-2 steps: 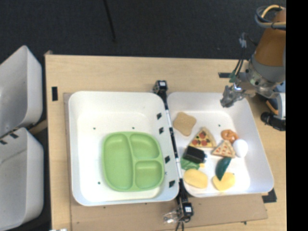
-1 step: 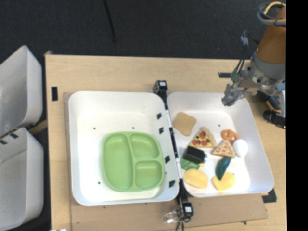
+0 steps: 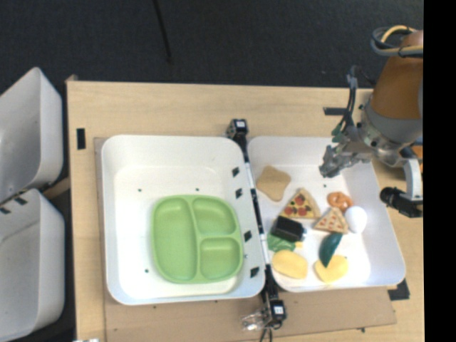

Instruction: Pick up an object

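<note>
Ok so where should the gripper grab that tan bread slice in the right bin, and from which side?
Probably straight from above, closing across the bread slice at its narrower width. It lies flat and alone in the upper left of the right bin, with bare floor around it; the pizza slice sits apart below right. The gripper hovers nearby to its right.

arm (image 3: pixel 396 95): cut off at right edge, upper links out of frame
gripper (image 3: pixel 333 164): finger gap too small and dark to judge
green piece (image 3: pixel 280 243): partly hidden under black block (image 3: pixel 288 228)
white chairs (image 3: pixel 25 198): cropped by left edge
</note>
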Tool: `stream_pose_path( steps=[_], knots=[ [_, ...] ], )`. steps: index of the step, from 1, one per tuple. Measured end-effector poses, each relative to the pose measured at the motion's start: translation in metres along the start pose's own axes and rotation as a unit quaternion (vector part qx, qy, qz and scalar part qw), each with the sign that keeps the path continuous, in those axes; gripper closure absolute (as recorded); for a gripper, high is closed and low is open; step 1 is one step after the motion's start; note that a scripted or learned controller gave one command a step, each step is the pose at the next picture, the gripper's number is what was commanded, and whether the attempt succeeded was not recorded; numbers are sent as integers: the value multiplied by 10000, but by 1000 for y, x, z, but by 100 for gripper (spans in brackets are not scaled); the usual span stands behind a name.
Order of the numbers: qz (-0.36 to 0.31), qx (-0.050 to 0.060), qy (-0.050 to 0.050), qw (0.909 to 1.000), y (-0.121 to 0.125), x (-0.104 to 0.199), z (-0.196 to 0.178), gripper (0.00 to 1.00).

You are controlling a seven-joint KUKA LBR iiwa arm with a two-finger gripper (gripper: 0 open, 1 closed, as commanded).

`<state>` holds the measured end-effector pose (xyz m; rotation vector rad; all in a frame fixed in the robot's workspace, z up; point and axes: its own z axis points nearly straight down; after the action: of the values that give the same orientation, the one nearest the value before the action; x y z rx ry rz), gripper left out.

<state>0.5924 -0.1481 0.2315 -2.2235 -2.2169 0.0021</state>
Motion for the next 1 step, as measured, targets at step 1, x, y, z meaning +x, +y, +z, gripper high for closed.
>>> stream_pose_path(
  steps=[1],
  knots=[
    [-21, 0, 0, 10000, -42, 30, 5, 100]
  ],
)
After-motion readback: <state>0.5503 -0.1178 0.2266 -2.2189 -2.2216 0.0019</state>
